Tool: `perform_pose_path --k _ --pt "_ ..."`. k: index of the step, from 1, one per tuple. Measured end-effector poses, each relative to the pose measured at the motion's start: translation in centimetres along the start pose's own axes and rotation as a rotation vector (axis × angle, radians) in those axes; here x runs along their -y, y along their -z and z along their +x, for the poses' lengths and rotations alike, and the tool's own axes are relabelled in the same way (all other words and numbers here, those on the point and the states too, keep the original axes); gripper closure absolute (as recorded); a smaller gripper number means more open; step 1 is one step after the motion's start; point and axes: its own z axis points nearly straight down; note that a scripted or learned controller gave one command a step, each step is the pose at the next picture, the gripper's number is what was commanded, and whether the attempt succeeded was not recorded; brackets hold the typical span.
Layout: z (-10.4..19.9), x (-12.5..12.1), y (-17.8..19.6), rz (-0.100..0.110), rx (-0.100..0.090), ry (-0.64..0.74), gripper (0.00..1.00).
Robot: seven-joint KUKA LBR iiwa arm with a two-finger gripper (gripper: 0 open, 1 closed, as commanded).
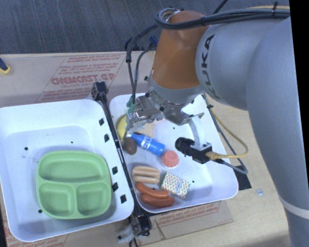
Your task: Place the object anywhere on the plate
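A green plate (73,183) with three compartments lies in the left bin (12,129). My gripper (139,116) hangs low over the upper left part of the right bin (219,187). It is right above a yellow banana-like piece (121,127) and the upper end of a blue bottle (149,144). A small brown object (130,146) lies beside the bottle. The wrist hides what is directly under the gripper.
More items lie in the right bin: a pink round piece (170,159), a hot dog bun (145,174), a red sausage (154,198) and a checkered packet (175,185). A black cable fitting (193,149) hangs beside the arm. The bins' shared wall (116,151) separates gripper and plate.
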Motion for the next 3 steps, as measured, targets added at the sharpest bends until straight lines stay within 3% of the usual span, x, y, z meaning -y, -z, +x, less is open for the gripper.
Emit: perform_pose_path --k 1,2,3 --pt "3.2 1.6 -3.2 0.0 0.0 0.354 1.0" --pt "3.2 1.5 -2.2 0.001 0.001 0.359 1.0" --pt "5.9 -0.3 -5.4 0.002 0.0 0.045 1.0"
